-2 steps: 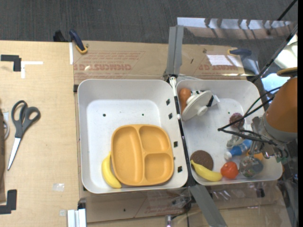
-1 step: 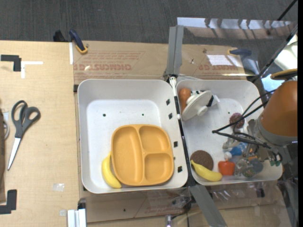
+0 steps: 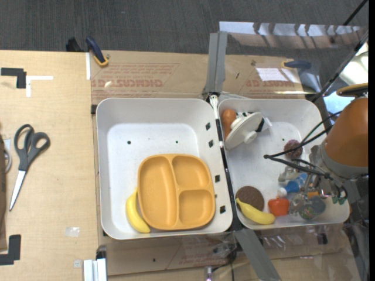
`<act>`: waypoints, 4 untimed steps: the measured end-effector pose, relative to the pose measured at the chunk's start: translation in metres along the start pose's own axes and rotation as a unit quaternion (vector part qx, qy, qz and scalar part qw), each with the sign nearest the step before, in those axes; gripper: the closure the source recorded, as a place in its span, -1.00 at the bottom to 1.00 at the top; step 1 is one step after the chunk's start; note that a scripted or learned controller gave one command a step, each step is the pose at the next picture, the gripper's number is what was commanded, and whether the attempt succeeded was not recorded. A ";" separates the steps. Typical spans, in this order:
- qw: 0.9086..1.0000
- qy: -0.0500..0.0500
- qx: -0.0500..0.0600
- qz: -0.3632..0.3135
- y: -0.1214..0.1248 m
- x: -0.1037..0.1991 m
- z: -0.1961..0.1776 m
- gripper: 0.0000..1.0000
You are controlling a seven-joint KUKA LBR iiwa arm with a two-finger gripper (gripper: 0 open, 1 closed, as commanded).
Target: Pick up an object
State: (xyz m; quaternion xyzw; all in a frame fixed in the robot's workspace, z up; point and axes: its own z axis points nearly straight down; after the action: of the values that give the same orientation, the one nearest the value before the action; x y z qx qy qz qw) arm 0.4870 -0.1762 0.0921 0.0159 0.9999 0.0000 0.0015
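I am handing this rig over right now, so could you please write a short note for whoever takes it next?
Gripper: low over the right bin, front right corner; grasp cannot be confirmed.
Right bin: banana, brown disc, red piece, white object at the back.
Left bin: yellow divided tray, second banana beside it.
Done: nothing visibly lifted.
Left: pick up one object.

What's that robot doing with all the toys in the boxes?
The robot arm is reaching down into the right bin, over a pile of small toys near a banana and a brown disc. It is trying to pick one up. The left bin holds a yellow tray with another banana beside it.
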 end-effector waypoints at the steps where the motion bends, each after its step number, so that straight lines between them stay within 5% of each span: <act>1: 1.000 -0.002 0.000 -0.002 0.001 -0.002 -0.009 1.00; 2: 0.983 0.001 0.000 0.185 0.067 -0.007 0.001 1.00; 3: 0.987 0.000 0.000 0.159 -0.002 -0.049 0.000 1.00; 4: 0.957 0.000 0.001 0.291 0.071 -0.087 0.001 1.00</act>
State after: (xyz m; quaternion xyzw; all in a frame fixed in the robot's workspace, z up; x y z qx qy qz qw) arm 0.5762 -0.1082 0.0916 0.3065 0.9519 -0.0001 0.0012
